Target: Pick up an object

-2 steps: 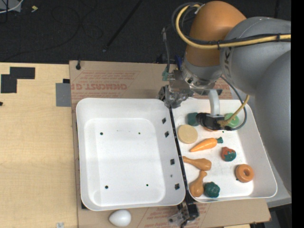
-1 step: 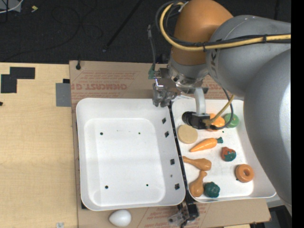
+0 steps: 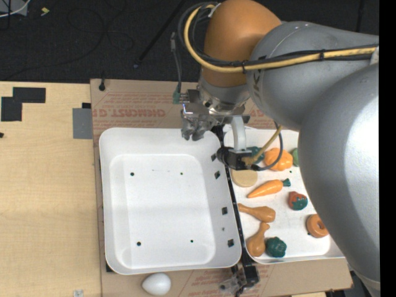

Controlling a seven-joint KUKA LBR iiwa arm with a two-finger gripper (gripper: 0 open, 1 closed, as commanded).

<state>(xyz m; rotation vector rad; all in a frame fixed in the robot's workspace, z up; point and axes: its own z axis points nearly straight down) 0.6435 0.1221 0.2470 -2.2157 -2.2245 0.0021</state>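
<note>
From my remote seat I see the tool (image 3: 197,131) hanging over the far rim of the left bin (image 3: 106,166), close to the edge where it meets the right bin (image 3: 296,231). I cannot tell whether the tool is spread or pressed together. The things to pick lie in the right bin: a carrot (image 3: 268,187), a pale round disc (image 3: 244,177) beside it, two tan gourds (image 3: 259,213) nearer the front, a dark green lump (image 3: 276,247) touching the front gourd, a red and teal piece (image 3: 297,200) and an orange ring (image 3: 317,226). A white egg (image 3: 156,283) sits on the worktop (image 3: 43,184) just outside the left bin's front rim.
</note>
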